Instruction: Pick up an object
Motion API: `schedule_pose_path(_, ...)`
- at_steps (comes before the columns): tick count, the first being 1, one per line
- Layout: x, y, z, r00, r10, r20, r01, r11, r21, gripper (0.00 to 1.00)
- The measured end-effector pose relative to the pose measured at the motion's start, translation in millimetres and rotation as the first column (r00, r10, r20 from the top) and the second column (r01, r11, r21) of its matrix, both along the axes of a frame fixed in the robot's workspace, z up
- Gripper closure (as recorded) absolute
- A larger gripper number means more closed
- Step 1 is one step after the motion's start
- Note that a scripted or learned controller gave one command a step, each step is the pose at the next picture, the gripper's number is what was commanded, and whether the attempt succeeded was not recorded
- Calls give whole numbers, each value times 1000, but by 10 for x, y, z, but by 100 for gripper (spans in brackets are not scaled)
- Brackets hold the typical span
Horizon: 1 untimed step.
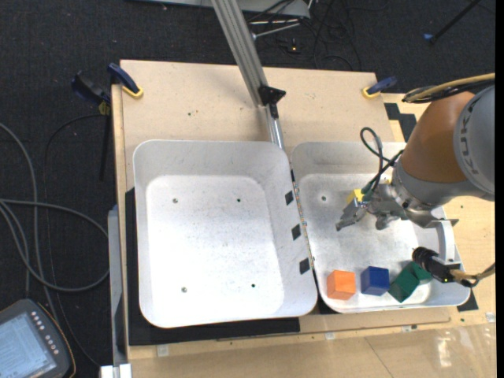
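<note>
- White bin at the right of the frame (327, 181) contains every candidate object. The matching white bin at the left (213, 235) sits alongside it, and their rims meet at the frame's centre.
- Three pieces stand in a row along the right bin's lower wall. An orange cube (341, 284) has a blue cube (376, 280) just beside it, and a green block (408, 283) lies toward the lower right corner.
- The gripper (358, 213) hangs over the middle of the right bin, above the row in the frame and well apart from it. No object is seen in its grasp. Whether it is spread or pressed together cannot be told from this angle.
- The grey arm with its orange band (441, 136) enters from the right edge and is angled down into the bin.
- Blue clamps at the upper corners (126, 81) pin the particleboard bench (205, 105), presumably to keep it from shifting.
- Judgement: the pick is not yet made. The orange cube has bare floor on its left side, which leaves the most room for an approach. The wall crowds the other two pieces.
</note>
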<state>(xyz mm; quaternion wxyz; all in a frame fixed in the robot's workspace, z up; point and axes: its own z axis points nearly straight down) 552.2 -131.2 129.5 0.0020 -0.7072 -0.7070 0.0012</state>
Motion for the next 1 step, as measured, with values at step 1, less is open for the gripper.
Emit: schedule_pose_path(1,12,-10,132,1000,-1,6,1,1000,-2,100)
